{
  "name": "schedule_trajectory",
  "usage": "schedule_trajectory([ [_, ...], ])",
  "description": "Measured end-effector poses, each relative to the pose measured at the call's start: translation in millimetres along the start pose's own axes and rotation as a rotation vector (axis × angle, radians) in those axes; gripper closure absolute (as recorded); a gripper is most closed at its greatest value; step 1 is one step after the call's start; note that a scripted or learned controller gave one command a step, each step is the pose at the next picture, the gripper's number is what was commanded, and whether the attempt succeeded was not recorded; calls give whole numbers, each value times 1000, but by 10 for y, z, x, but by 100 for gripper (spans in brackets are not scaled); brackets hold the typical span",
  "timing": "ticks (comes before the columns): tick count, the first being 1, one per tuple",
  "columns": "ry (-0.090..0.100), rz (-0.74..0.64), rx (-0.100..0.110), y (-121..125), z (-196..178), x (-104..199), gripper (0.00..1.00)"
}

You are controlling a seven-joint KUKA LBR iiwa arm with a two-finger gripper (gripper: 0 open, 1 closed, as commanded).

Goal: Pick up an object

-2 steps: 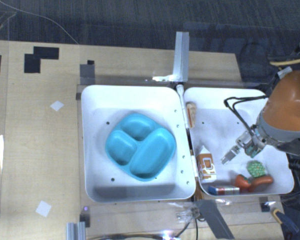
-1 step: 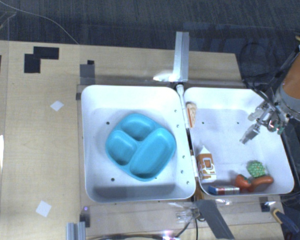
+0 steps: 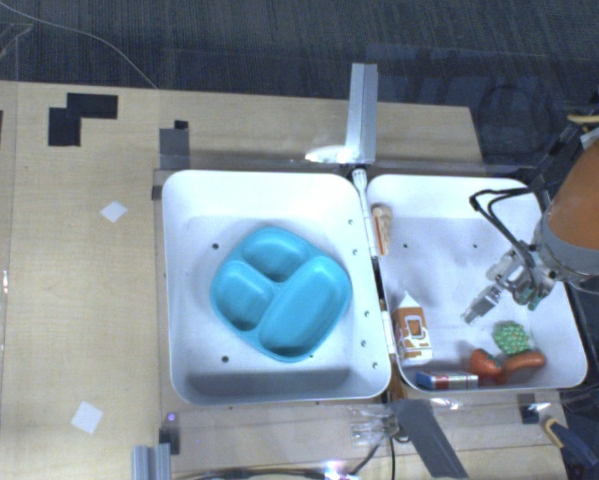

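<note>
Arm comes in from the right, orange band over the right bin's right wall, wrist angled down and left into that bin. Gripper sits in the right half of the right bin, tip pointing near-left, seen against bare white floor. Can't tell from this angle if the claw is released or clenched; it's too small and blurred at the tip. Candidate pick items are all in the right bin. Green lumpy item is just near-right of the gripper tip, close but apart from it. Red sausage-shaped item lies along the near wall, just below the green one, looks touching or nearly so. Small red, white and blue tube lies flat at the near wall, left of the red one, ends about meeting. Small orange and white carton lies at the near-left side, against the left wall. Thin orange stick pack lies along the left wall at the far end, well apart from the gripper. Black cable loops over the far-right part of the bin. Left bin holds a blue divided plate, roughly centred, flat. Both bins sit side by side on the wooden bench.
</note>
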State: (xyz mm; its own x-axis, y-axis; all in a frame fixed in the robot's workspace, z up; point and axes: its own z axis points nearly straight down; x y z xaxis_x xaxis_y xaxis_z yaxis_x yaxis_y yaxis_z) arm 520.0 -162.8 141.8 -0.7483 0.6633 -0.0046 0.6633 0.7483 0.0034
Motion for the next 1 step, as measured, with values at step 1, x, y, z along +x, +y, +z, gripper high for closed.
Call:
schedule_trajectory([
  [1,0,-382,0,-176,70,262,0],
])
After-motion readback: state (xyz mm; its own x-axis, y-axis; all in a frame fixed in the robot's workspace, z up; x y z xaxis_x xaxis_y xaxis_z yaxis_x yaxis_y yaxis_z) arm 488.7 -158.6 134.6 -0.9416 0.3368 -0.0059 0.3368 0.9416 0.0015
